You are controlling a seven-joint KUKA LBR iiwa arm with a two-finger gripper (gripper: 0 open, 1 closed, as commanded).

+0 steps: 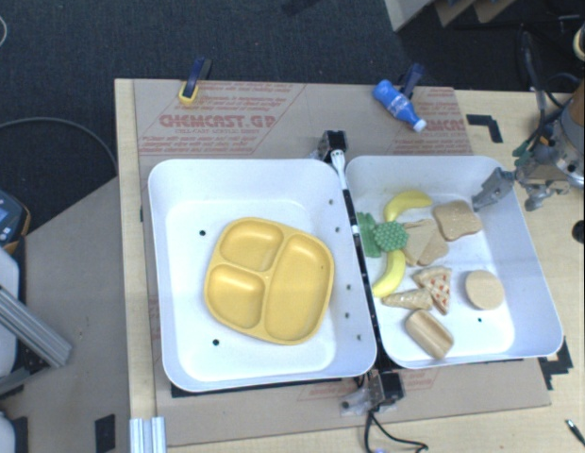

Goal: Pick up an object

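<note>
Gripper (500, 189) at right bin's (543, 281) upper right corner, low over the rim; finger spread too small and blurred to tell, nothing seen in it. Nearest food: bread slice (457, 220), just beside and below-left. Past that, banana (407, 203), second banana (392, 274), green broccoli piece (382, 237), pizza wedge (435, 288), round cracker (484, 290), brown roll (430, 333).

Risks, my read: items packed touching in the bin's centre-left, so a descent there could pinch two or shove neighbours; flat bread and cracker may slip out.

Room: bare floor along the bin's right side and top gives clean approach; cracker sits apart, easiest target. Left bin (170, 253) holds yellow tray (269, 279).
</note>
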